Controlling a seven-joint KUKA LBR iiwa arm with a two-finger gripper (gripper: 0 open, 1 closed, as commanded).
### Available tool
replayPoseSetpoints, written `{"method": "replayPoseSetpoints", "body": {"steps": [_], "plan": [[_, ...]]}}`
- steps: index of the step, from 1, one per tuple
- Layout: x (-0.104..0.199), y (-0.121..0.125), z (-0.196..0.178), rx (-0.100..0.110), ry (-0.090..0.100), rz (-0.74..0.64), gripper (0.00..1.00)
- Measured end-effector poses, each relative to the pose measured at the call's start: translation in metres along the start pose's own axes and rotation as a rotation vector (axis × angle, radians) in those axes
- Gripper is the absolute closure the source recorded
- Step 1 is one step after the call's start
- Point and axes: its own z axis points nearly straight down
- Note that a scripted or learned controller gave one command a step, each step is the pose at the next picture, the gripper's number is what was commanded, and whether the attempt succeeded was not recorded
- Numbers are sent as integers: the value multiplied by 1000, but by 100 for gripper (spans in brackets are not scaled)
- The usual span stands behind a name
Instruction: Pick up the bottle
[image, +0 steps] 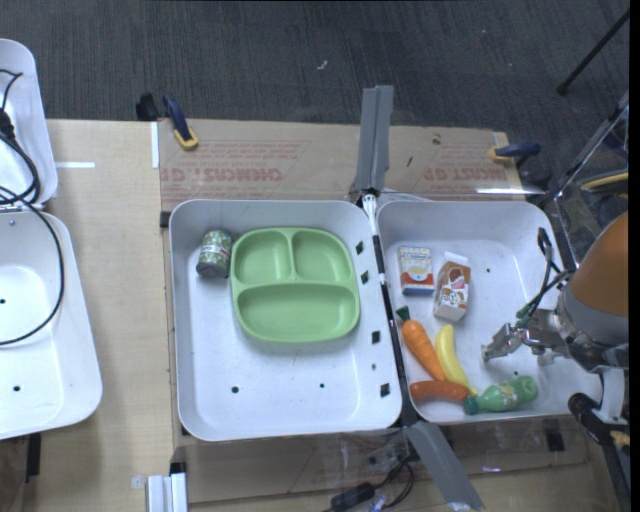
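Observation:
The bottle (503, 396) is small and green with a yellowish label. It lies on its side near the front edge of the right bin (500, 232), cap end pointing left. My gripper (504, 341) hangs just behind the bottle, a little above it and apart from it. Its metal fingers (492, 350) are spread open with nothing between them. The orange band of the arm sits at the right edge.
Left of the bottle lie a red sausage (437, 392), a banana (449, 356) and a carrot (422, 347). Two small cartons (452, 289) stand further back. The left bin (200, 370) holds a green divided plate (295, 284) and a small can (213, 253).

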Motion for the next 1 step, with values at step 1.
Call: {"method": "replayPoseSetpoints", "body": {"steps": [1], "plan": [[-4, 0, 0, 0, 0, 21, 0]]}}
